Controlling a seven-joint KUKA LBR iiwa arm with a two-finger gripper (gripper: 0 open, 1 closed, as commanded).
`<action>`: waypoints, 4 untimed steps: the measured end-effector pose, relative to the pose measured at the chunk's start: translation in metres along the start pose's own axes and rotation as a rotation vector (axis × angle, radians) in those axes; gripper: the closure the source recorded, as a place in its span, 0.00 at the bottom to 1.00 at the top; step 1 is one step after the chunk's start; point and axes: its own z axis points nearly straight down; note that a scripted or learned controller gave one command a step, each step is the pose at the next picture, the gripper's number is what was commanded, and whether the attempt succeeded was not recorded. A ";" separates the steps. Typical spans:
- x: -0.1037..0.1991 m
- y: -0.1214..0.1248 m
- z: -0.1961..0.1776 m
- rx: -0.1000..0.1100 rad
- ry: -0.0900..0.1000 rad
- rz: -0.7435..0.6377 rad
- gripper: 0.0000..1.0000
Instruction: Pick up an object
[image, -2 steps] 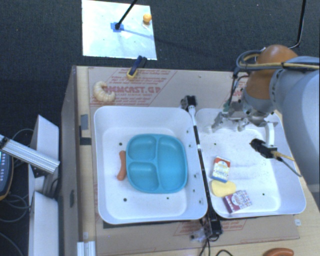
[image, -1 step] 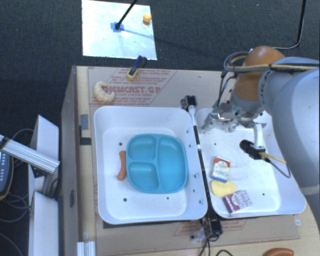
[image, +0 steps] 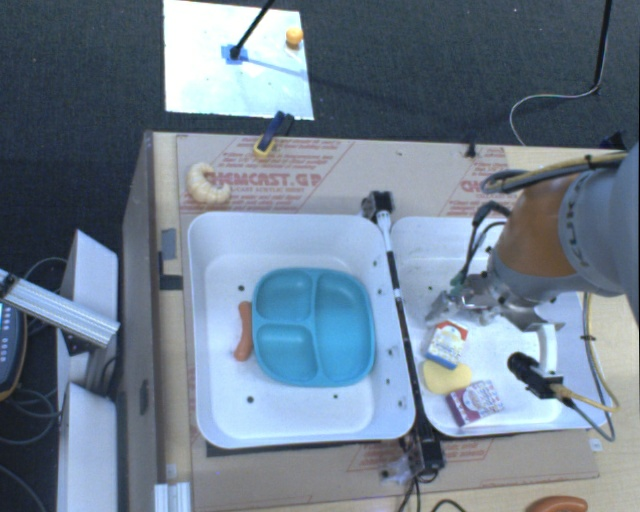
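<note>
**Over the right bin, above the small packets**

The bench (image: 300, 170) was the biggest thing under me, brown board printed in red, bearing two white bins side by side. The left bin (image: 215, 300) held a blue divided plate (image: 313, 327) with three compartments, and an orange sausage-shaped piece (image: 243, 331) lay just beside the plate's left edge. My arm (image: 560, 235), grey with its orange band, reached in over the right bin (image: 430, 245). My gripper (image: 462, 300) hung low over that bin, near its middle; whether my fingers stood wide or narrow I cannot tell from this angle, and nothing showed between them.

Just below my gripper lay a small white packet with blue and red print (image: 447, 343). A yellow piece (image: 446, 377) touched its lower edge, and a dark red and white packet (image: 475, 402) lay just beside that. On the bench behind the left bin sat a pale curled object (image: 206, 183).
</note>
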 end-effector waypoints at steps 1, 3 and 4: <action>-0.018 0.085 -0.005 -0.004 -0.001 -0.003 0.00; 0.014 0.033 -0.030 0.000 0.001 -0.002 0.00; 0.015 -0.010 0.000 0.000 0.000 -0.001 0.00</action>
